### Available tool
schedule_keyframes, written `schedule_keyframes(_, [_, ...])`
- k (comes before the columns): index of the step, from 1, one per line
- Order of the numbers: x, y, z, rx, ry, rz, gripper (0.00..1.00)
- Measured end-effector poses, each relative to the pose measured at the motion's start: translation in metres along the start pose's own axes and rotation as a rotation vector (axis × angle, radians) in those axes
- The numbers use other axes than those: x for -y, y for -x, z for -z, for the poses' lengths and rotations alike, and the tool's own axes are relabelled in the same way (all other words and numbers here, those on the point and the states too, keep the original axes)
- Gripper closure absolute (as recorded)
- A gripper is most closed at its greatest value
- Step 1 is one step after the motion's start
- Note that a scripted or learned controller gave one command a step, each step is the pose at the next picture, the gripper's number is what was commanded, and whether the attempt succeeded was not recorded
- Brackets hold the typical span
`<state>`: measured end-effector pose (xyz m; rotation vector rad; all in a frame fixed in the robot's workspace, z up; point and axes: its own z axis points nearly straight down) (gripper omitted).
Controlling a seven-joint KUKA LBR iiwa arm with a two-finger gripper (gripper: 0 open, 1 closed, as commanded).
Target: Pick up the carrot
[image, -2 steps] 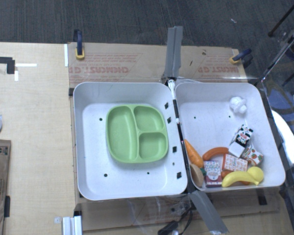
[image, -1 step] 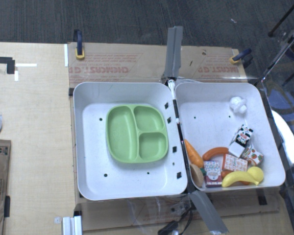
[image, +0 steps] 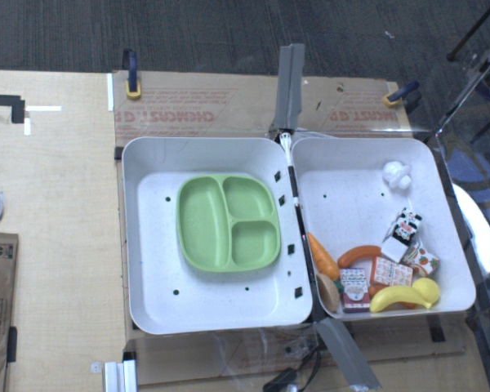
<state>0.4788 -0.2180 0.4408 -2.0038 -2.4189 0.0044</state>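
Observation:
The carrot (image: pixel 322 255), orange and tapered, lies in the right bin (image: pixel 351 194) against its left wall, near the front. It points from upper left to lower right. Beside it to the right sits an orange-red sausage-shaped toy (image: pixel 358 255).
A green three-compartment plate (image: pixel 228 221) rests in the left bin (image: pixel 147 251). The right bin's front corner holds a yellow banana (image: pixel 403 296), small food cartons (image: pixel 355 288), a black-and-white carton (image: pixel 405 227) and a white crumpled object (image: pixel 397 174) further back. Clamps stand along the rear edge.

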Motion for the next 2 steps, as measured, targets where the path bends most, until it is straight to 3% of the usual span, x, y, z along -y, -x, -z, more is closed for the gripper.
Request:
schedule_keyframes(1, [0.0, 0.0, 0.0, 0.0, 0.0, 0.0, 0.0])
schedule_keyframes(2, [-0.014, -0.054, -0.153, -0.001, 0.0, 0.086, 0.0])
